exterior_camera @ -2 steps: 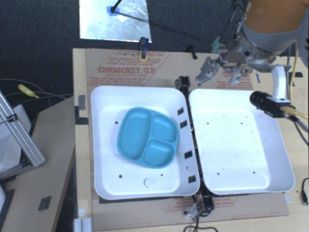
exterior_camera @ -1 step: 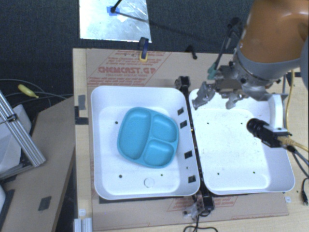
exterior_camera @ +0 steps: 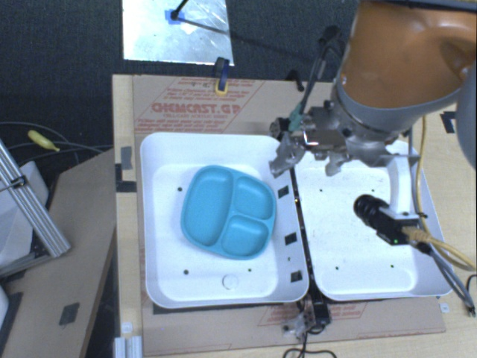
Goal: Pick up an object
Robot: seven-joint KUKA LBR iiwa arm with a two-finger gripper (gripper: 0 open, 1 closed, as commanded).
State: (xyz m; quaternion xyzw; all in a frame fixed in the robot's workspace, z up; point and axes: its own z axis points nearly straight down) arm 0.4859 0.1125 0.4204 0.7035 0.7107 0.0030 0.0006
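A light blue divided plate (exterior_camera: 227, 211) with three compartments lies flat in the middle of the left white bin (exterior_camera: 164, 274). My gripper (exterior_camera: 307, 161) hangs under the grey and orange arm, over the divider between the two bins near their back edge. It is up and to the right of the plate and apart from it. Its two fingers (exterior_camera: 282, 159) are spread, so it is open with nothing between them.
The right white bin (exterior_camera: 358, 274) lies under the arm. A black cylindrical device (exterior_camera: 378, 218) on a white bracket, with yellow cables trailing right, hangs over it. Black clips run along the divider. Cardboard lies under both bins; a shiny sheet (exterior_camera: 175, 21) sits at the back.
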